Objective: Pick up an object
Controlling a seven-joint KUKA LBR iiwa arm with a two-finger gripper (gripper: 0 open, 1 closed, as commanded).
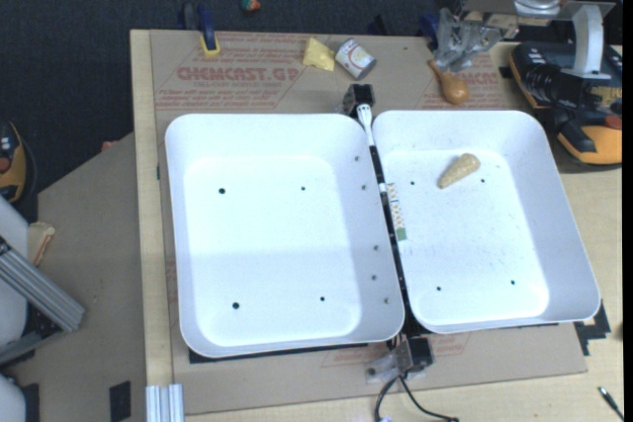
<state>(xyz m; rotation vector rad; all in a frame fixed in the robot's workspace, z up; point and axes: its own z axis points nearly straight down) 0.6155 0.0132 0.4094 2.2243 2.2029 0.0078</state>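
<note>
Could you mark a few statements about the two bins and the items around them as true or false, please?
1. A tan cone-shaped object lies in the right bin. True.
2. The gripper is down inside the left bin. False: it hangs above the bench beyond the right bin's far edge.
3. A yellow wedge lies on the bench behind the bins. True.
4. The cone-shaped object touches the divider. False: it lies apart from it.
</note>
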